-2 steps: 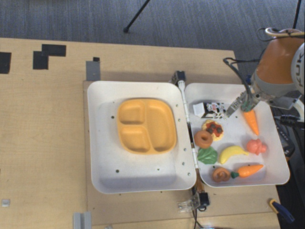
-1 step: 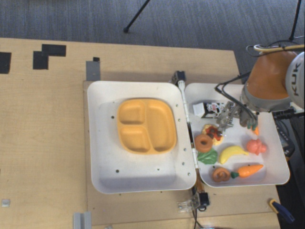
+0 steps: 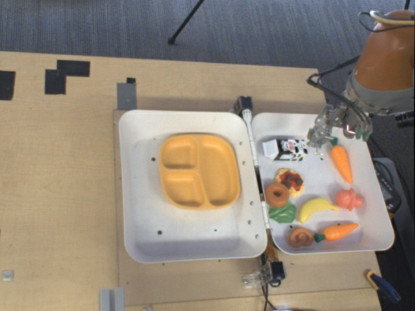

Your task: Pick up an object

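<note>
On the wooden bench (image 3: 58, 193) sit two shallow white bins side by side. Left bin (image 3: 139, 232): one yellow-orange divided plate (image 3: 198, 170) with three compartments, lying flat near the bin's middle. Right bin (image 3: 382, 238): a scatter of toy food. Far side, a small black-and-white carton (image 3: 285, 148) lying flat by the dividing wall. To its right, an orange carrot (image 3: 342, 163) pointing toward the near side, close to the right wall. Middle, a pizza slice (image 3: 290, 179) with red and dark toppings, touching a brown doughnut (image 3: 277, 194) just nearer. A green leafy piece (image 3: 281, 213) lies against the doughnut's near edge. A yellow banana (image 3: 316, 208) sits just right of that, and a pink-red lumpy fruit (image 3: 349, 199) lies further right. Near edge, a second brown ring (image 3: 300, 237) and a second carrot (image 3: 338, 232) with a green top, lying crosswise. Gripper (image 3: 322, 135): at the far right of the right bin, between the carton and the upright carrot, hanging low beneath the arm's orange band (image 3: 388, 57); whether its pincer is spread or pressed together cannot be told, and nothing is seen pinched in it.
</note>
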`<state>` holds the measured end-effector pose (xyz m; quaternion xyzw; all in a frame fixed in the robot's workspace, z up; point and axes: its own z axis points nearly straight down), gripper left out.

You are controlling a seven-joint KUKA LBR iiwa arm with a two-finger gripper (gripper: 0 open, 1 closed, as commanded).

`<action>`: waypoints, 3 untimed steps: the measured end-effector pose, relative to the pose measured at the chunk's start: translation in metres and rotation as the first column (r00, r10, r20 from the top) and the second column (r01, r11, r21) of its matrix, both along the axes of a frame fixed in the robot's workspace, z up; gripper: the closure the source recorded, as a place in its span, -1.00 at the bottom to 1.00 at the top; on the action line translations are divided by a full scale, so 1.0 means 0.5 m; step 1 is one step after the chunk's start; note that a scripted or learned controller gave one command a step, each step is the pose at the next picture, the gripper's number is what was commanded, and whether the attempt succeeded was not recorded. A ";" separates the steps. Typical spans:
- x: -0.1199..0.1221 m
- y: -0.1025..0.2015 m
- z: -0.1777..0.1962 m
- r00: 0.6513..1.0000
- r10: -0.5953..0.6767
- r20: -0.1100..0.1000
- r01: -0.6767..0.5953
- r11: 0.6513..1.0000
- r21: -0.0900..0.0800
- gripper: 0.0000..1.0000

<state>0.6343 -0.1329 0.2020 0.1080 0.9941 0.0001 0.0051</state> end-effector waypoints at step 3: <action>-0.063 -0.049 -0.205 0.601 0.799 -0.007 -0.799 0.601 0.000 1.00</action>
